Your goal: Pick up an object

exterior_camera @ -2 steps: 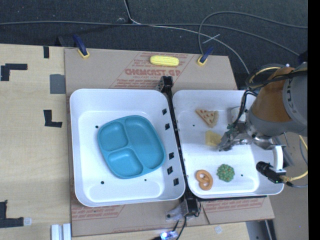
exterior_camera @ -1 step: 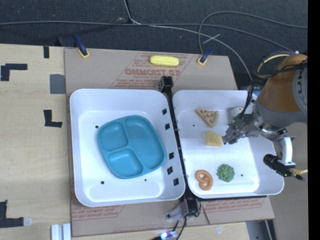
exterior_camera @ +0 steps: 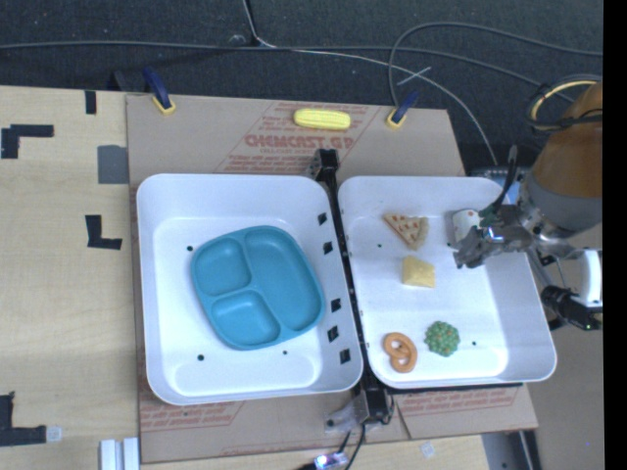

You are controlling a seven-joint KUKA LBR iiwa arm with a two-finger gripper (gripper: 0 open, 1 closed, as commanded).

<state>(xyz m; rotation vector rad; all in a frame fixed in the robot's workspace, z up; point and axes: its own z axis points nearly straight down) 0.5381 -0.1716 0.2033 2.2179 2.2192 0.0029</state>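
The right bin (exterior_camera: 509,355) holds a toy pizza slice (exterior_camera: 407,228), a yellow cheese wedge (exterior_camera: 419,272), a green broccoli floret (exterior_camera: 442,339) and a brown pretzel (exterior_camera: 400,351). My gripper (exterior_camera: 472,250) hangs over the upper right part of this bin, to the right of the cheese wedge and pizza slice. It touches neither of them. Nothing shows between its dark fingers (exterior_camera: 466,255).
The left bin (exterior_camera: 167,213) bears a blue divided plate (exterior_camera: 257,285). A yellow corn-like toy (exterior_camera: 321,118) lies on the cardboard behind the bins, between two clamps. Cables cross the dark floor at the back.
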